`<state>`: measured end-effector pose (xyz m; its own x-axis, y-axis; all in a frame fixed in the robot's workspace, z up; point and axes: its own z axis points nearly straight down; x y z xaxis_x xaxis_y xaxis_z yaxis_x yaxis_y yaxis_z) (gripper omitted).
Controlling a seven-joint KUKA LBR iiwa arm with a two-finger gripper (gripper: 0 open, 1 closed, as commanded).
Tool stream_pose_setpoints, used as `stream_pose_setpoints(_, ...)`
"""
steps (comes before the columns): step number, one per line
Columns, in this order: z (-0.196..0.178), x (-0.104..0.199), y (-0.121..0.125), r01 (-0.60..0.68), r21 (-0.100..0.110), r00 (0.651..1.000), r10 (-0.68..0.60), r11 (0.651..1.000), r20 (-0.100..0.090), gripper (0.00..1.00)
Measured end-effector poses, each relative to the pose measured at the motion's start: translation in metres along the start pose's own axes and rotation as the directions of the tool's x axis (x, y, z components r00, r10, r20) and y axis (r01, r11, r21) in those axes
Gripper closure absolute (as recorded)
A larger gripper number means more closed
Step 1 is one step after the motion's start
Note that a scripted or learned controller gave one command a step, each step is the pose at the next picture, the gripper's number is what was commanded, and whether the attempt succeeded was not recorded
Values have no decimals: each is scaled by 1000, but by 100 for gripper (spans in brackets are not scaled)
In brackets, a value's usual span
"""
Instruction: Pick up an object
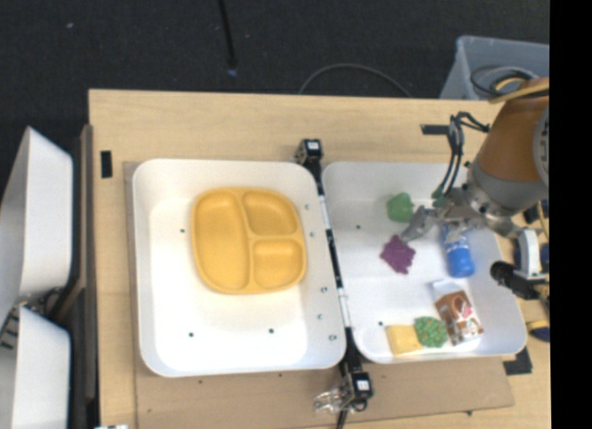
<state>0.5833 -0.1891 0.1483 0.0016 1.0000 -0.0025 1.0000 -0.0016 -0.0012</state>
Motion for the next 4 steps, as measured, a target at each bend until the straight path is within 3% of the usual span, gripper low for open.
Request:
stream_pose_setpoints(1,-14,-1,1,-1,-6,1000,1,1000,0,100)
stream_pose_setpoints(2,-77,-3,-3,0,-9,1000,0,1000,0,100)
stream_pose_setpoints(3,-106,-5,-2,4,-6,1000,-4,1000,-1,100)
stream_pose_setpoints(4,-96,40,-7,7,-3,1000,-7,1000,-2,100)
